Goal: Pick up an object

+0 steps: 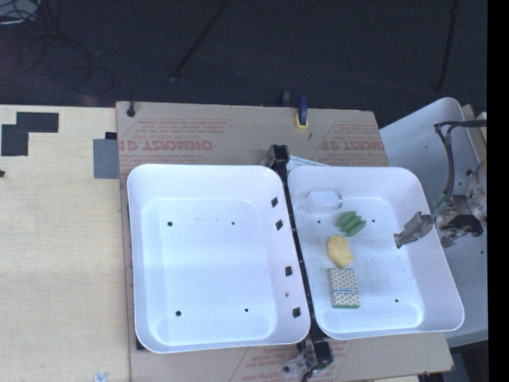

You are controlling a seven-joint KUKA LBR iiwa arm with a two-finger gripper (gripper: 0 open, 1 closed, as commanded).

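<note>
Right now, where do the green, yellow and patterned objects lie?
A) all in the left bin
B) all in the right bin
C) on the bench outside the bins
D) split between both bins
B: the green object, the yellow object and the patterned box all lie inside the right bin.
</note>
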